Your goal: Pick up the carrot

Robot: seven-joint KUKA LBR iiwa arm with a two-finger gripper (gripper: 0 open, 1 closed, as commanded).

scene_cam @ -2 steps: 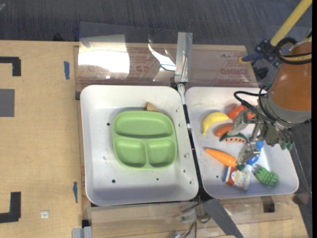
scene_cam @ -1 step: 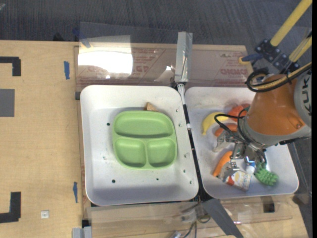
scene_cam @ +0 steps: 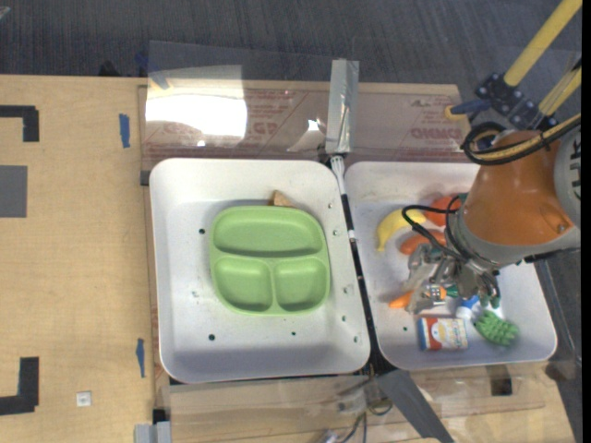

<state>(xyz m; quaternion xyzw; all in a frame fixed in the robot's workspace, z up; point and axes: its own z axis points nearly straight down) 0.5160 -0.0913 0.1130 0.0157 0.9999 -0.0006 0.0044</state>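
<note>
1. Two shallow white bins are seen side by side on the tabletop (scene_cam: 65,247); the right bin (scene_cam: 531,340) is taken as landmark.
2. The left bin (scene_cam: 175,275) is set touching the right bin's left wall; a green divided plate (scene_cam: 271,258) with three compartments is seen at its middle, and a small tan item (scene_cam: 280,198) is seen just behind the plate's far edge, kind not made out.
3. The arm, grey with an orange band (scene_cam: 515,192), is seen reaching in over the right bin's right half, wrist pointed down into the bin.
4. The gripper (scene_cam: 441,280) is seen low over the middle of the right bin, among the clutter; how far the jaws are parted cannot be told, and nothing can be confirmed held between them.
5. The carrot (scene_cam: 400,300), small and orange, is seen lying on the right bin's floor, left of centre, just beside the gripper on its left; contact cannot be told.
6. A banana (scene_cam: 389,226) is seen in the right bin's rear left part, near a second orange item (scene_cam: 410,243) just in front of it.
7. A white bottle with a red and blue label (scene_cam: 441,333) is seen lying on its side near the right bin's front wall.
8. A green bumpy toy (scene_cam: 496,328) is seen just right of the bottle, near the right bin's front right corner.
</note>
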